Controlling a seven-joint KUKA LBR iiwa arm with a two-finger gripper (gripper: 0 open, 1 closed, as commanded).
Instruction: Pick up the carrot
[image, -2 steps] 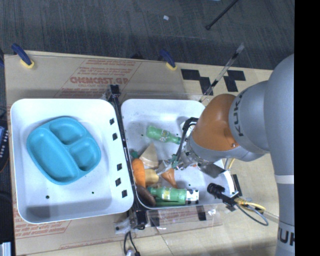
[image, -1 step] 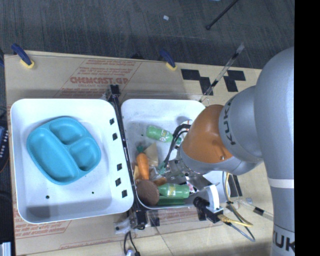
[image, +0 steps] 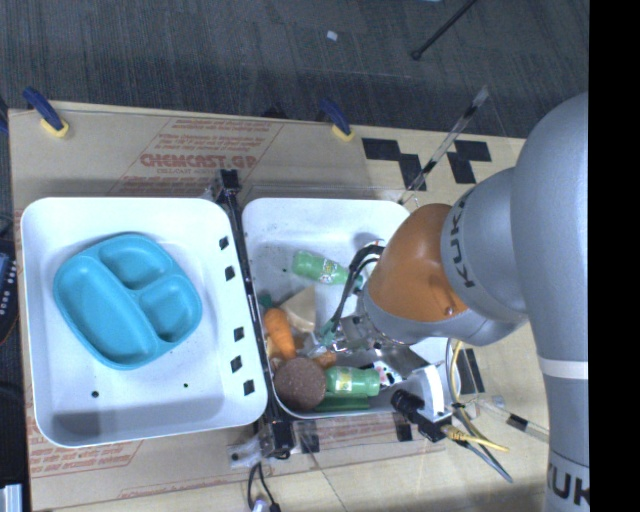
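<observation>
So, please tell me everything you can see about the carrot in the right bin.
The carrot is a short orange piece with a smooth, slightly shiny surface that looks like plastic. It lies flat in the right bin, close to that bin's left wall, its length running roughly from the far side toward the near side. Its near end lies against a brown round object. The arm hangs just to its right. I cannot see anything gripping the carrot.
</observation>
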